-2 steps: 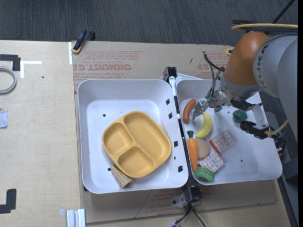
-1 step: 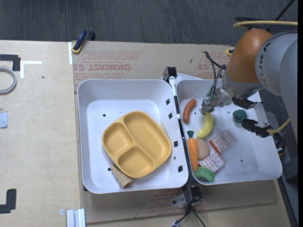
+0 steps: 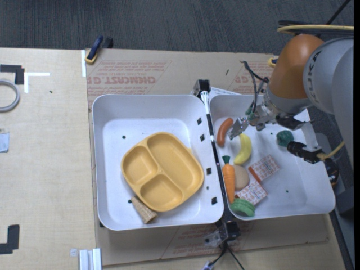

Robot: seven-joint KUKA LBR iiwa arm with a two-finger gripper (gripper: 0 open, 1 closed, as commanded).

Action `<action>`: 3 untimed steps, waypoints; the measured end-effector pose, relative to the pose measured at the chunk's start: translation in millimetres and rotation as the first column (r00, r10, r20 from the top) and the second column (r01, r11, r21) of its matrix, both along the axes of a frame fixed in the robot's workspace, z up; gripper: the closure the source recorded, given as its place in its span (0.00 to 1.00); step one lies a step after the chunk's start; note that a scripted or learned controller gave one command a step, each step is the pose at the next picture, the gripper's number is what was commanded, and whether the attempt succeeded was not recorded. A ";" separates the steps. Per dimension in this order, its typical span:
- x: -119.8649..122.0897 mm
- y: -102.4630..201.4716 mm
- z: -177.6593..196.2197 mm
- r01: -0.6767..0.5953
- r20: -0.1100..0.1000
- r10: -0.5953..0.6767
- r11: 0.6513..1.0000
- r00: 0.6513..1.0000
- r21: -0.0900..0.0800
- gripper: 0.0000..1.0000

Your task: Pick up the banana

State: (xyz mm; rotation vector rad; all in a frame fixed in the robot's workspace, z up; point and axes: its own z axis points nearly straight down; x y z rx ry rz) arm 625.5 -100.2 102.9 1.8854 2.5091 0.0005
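Note:
The yellow banana [image 3: 244,149] lies in the right bin [image 3: 304,198], curved, with its upper tip pointing toward the bin's far side. My gripper [image 3: 238,127] hangs just above that upper tip, between the banana and a red sausage [image 3: 224,131]. Its fingers are open and nothing is between them. The grey arm with its orange band [image 3: 295,61] reaches in from the right.
An orange carrot [image 3: 229,180], a pale round item [image 3: 241,176], two red-and-white packets [image 3: 263,167], a green piece [image 3: 243,207] and a dark green object [image 3: 285,135] share the right bin. The left bin [image 3: 107,151] holds a yellow divided tray [image 3: 162,171] and a brown cracker [image 3: 143,210].

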 end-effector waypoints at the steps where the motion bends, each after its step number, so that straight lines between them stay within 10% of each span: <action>1: -12.6 -7.8 -10.1 -0.257 -0.002 0.257 0.966 0.966 0.001 0.00; 2: -11.6 -8.4 0.2 -0.255 0.002 0.255 0.967 0.967 -0.001 1.00; 3: -50.0 0.0 -10.0 0.031 -0.001 -0.031 1.000 1.000 0.002 1.00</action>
